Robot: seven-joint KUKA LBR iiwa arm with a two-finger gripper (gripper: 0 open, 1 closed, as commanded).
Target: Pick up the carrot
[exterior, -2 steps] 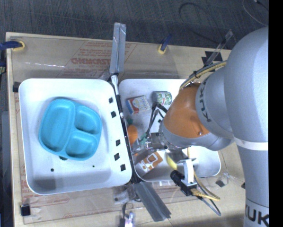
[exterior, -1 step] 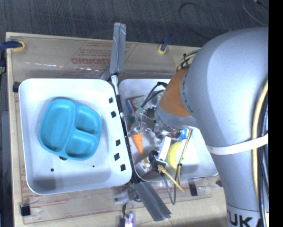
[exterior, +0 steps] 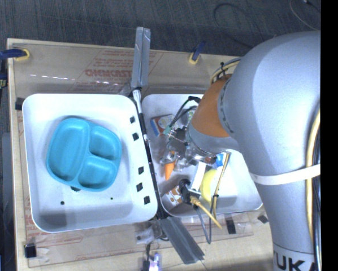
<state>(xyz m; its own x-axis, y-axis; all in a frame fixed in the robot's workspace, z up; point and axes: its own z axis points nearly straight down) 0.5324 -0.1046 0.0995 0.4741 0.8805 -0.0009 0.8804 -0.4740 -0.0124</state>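
Clutter first, on the near side of the carrot (exterior: 168,169): a small orange-and-brown thing (exterior: 174,195) lies by the near wall of the right bin (exterior: 240,204), too muddled to name; to the carrot's right and a touch nearer sits a long yellow thing (exterior: 207,179), half hidden under the wrist. Now the carrot itself, a short orange sliver on the white floor, hard against the bin's left wall. The gripper (exterior: 176,158) is down right over it, just on its far side, close enough that touching or apart is anyone's call; whether the jaws are open or shut, I cannot tell, and nothing shows clamped in them. Left of the carrot, past the wall between the bins, the left bin (exterior: 34,113) holds a blue divided plate (exterior: 84,154), well apart from the action. Farther than the carrot, a printed packet (exterior: 160,123) rests near the right bin's far corner. Above and to the carrot's right looms the grey arm (exterior: 282,95), its orange band (exterior: 209,117) just above the wrist.
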